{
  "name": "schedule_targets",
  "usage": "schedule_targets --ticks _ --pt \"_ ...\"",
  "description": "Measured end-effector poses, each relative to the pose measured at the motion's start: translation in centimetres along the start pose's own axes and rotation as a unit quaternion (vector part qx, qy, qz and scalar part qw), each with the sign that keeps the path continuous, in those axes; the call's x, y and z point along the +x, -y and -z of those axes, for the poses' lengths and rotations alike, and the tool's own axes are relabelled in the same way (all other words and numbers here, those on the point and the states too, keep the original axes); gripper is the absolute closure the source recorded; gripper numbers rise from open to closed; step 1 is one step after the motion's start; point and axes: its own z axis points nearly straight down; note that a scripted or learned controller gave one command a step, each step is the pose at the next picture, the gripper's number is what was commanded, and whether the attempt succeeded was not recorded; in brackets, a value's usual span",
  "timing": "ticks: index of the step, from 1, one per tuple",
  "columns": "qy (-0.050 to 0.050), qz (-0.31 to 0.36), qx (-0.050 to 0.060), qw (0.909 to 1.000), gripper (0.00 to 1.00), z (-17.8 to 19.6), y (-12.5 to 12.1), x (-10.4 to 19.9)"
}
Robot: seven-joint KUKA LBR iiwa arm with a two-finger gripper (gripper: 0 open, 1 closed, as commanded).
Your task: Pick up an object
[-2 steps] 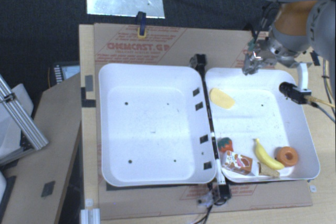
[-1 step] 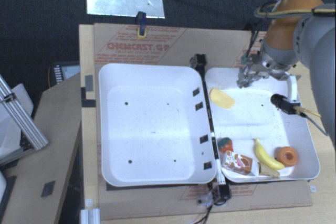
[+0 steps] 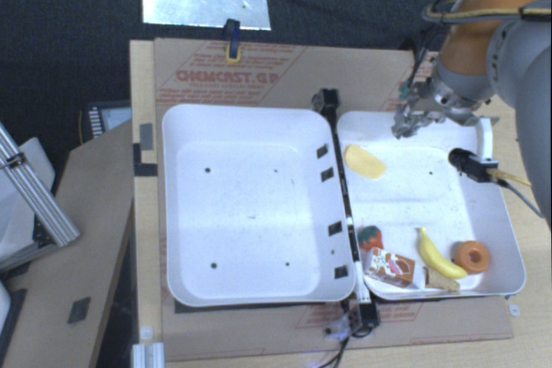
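A pale yellow, rounded object (image 3: 365,161) lies on the floor of the right bin (image 3: 431,190), toward its far left part and close to the divider between the two bins. It is the nearest thing to the gripper (image 3: 405,127) and, by my judgement, the likeliest target.

The gripper hangs above the far edge of the right bin, up and to the right of the yellow object and not touching it. Its fingers are small and dark at this slant; whether they are spread or closed cannot be told. Nothing is seen between them.

At the near end of the same bin sit a banana (image 3: 434,254), an orange ring-shaped piece (image 3: 472,256), a printed packet (image 3: 392,267) and a small red and green item (image 3: 370,236) (all bunched together). The left bin (image 3: 250,202) sits alongside.

Risks, as judgement: the yellow object looks low and smooth, so fingers descending off-centre could nudge it toward the divider rather than close on it. The bin's far wall is close to the gripper, and a low approach could clip it.
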Motion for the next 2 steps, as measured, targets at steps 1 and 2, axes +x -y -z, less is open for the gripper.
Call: schedule_targets --ticks 1,2 --pt "0.0 0.001 -0.002 1.0 1.0 1.1 -0.1 0.0" --pt "0.001 0.002 -0.003 1.0 1.0 2.2 -0.2 0.0"
